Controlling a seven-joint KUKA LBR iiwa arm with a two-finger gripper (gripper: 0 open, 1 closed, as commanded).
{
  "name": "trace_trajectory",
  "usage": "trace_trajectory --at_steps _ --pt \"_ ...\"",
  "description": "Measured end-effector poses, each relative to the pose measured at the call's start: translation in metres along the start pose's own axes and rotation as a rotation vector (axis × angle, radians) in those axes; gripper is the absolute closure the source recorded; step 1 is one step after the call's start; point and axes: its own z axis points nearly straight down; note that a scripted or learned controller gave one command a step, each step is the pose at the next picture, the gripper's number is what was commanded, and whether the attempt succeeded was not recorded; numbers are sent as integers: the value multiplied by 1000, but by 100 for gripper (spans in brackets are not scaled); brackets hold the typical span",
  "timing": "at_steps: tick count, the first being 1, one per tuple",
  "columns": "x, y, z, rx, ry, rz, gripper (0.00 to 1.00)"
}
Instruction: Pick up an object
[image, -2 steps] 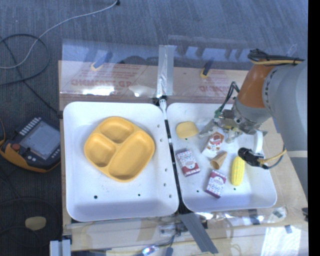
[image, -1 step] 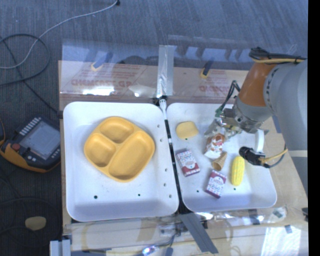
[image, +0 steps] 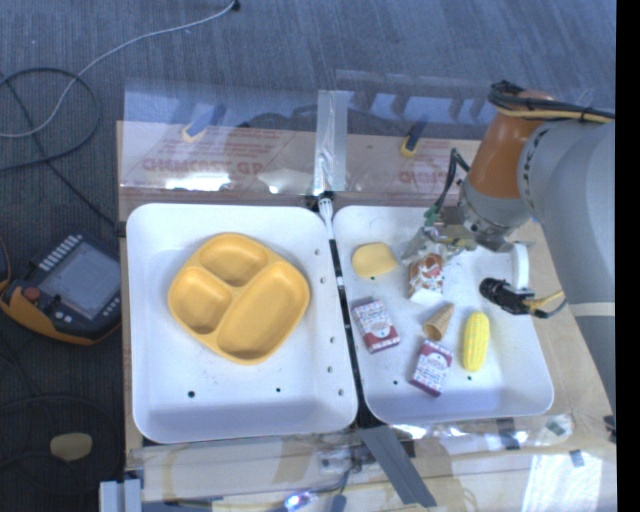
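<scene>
Grey carpet surrounds my bench with two white bins. My gripper (image: 437, 238) is down in the right bin (image: 530, 390) at a red-and-white packet (image: 426, 272); grip state I cannot tell. Nearby: yellow piece (image: 374, 260), cone (image: 438, 320), corn (image: 475, 340), two red cartons (image: 375, 325). Left bin (image: 150, 400) holds a yellow divided plate (image: 238, 295).
</scene>
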Motion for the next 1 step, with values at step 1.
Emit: trace_trajectory --at_steps 1 --pt "51 18 -103 1 5 -113 100"
